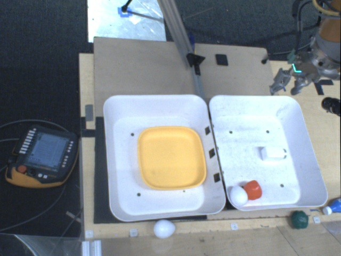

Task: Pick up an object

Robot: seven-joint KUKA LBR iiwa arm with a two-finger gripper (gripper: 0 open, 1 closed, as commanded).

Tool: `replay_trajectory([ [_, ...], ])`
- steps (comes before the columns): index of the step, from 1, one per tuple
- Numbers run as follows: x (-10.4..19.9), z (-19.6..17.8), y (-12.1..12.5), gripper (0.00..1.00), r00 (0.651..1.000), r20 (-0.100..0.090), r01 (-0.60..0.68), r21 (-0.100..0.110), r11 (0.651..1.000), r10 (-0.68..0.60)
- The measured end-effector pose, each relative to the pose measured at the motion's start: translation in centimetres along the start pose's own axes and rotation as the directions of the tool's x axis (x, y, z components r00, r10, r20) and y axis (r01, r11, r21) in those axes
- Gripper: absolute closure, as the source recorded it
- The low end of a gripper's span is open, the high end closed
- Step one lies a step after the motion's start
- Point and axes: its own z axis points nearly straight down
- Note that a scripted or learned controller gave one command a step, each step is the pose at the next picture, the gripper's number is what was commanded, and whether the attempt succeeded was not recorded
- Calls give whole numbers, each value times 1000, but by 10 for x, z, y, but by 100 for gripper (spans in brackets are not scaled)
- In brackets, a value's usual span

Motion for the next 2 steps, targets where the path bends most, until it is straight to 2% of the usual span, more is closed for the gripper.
replay_trajectory([
  [1,0,0,0,0,1000,0,0,0,1000,0],
  [2,1,62,-5,0,1000,-1,-1,5,1000,1],
])
